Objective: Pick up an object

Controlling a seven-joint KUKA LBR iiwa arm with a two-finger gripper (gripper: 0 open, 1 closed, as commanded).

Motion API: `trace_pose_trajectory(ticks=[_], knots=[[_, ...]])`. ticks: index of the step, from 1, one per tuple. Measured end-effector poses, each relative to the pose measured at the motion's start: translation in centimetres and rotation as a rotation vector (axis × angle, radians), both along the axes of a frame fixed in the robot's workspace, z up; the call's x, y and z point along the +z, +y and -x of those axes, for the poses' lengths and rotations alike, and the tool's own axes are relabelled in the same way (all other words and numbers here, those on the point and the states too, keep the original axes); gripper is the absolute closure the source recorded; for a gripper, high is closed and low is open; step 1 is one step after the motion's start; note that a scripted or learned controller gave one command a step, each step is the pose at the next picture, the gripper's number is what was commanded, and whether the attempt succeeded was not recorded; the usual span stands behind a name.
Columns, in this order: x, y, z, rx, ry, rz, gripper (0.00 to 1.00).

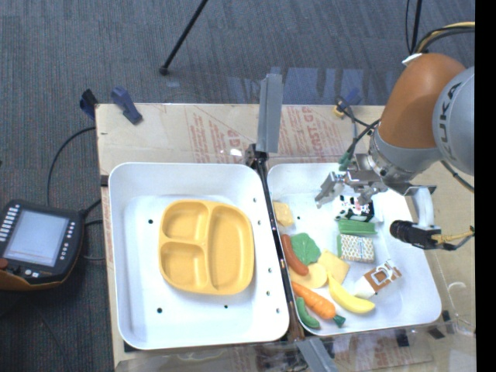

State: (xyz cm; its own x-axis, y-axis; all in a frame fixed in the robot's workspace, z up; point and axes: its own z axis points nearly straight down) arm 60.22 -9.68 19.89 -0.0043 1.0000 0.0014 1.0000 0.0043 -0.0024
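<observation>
Two white bins: left bin (128, 208), right bin (422, 285). One yellow divided tray (206, 247). One banana (349, 298). One carrot (314, 300). One sausage (293, 256). One green leaf piece (306, 247). One patterned box (357, 246). One small carton (380, 277). Remaining food pieces overlapped; count unclear.

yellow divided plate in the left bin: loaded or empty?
Empty. All three compartments of the yellow plate show bare yellow; the toy food lies in the right bin.

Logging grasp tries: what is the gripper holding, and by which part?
Cannot be told: the grey two-finger gripper hangs over a small black-and-white toy, contact unclear.
</observation>
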Motion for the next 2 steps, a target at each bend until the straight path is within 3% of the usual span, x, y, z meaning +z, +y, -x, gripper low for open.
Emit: trace_pose_trajectory(ticks=[1, 2], knots=[[-11.0, -5.8, 2.7, 0.241, -0.001, 0.0, 0.0], [-11.1, -2.9, 3.0, 0.335, -0.002, -0.001, 0.0]])
